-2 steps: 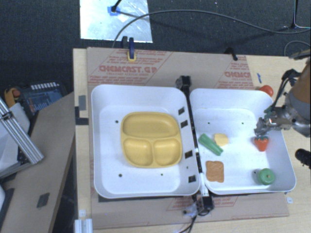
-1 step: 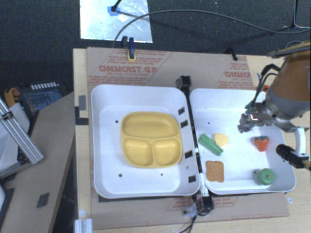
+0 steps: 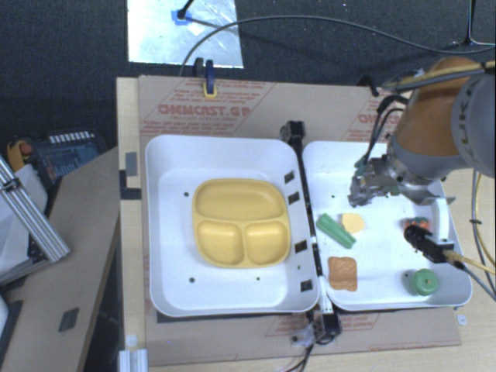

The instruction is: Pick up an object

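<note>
Brown toast [image 3: 342, 273] lay at the right bin's [image 3: 387, 157] front edge as the gripper [image 3: 364, 192], its state impossible to tell, hung just behind the green block [image 3: 335, 230], whose long axis ran diagonally beside a yellow piece [image 3: 353, 222].

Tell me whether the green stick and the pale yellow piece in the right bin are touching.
Touching. The camera view shows the green stick lying against the pale yellow piece, their edges meeting with no white bin floor between them.
</note>
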You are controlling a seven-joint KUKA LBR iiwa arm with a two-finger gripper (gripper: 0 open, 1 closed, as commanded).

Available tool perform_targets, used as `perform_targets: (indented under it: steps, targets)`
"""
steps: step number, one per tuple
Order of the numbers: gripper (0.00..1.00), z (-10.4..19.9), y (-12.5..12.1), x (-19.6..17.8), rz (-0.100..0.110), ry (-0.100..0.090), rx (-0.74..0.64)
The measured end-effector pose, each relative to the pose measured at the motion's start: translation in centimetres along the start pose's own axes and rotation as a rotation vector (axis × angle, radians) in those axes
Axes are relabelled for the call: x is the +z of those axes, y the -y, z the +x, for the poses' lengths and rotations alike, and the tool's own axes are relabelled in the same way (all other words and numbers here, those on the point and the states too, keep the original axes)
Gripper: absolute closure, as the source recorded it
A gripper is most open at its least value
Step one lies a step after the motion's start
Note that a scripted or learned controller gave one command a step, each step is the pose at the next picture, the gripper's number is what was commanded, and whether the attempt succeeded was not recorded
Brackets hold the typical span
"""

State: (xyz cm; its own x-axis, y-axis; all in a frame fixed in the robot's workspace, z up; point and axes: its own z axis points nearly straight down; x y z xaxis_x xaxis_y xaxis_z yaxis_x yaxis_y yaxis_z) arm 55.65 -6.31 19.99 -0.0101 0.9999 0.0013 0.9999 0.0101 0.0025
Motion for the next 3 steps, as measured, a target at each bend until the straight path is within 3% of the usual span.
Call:
perform_targets:
  steps: [2,3]
  targets:
    - [1.0,11.3,-3.4,-1.7,-0.002,-0.001,0.0]
    - [1.0,15.5,-4.6,-1.6,0.0,0.0,0.002]
